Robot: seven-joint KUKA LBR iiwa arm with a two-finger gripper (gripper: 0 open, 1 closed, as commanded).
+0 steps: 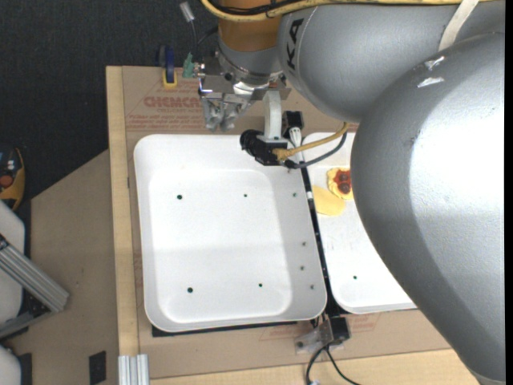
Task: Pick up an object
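Hovering over the far rim of left bin (216, 311): gripper (218, 119), finger state impossible to tell. Lying in right bin (361, 295), partly hidden by arm (417, 135): yellow object (327, 201) with red patch.

There are two white bins. The left bin (216, 231) is just beside the right bin (365, 271). In the right bin, near the wall it shares with the left bin, lies one yellow thing (329, 200) with one small red thing (343, 181) touching it. One grey arm (385, 62) reaches over the bins. It has one orange band (252, 10).
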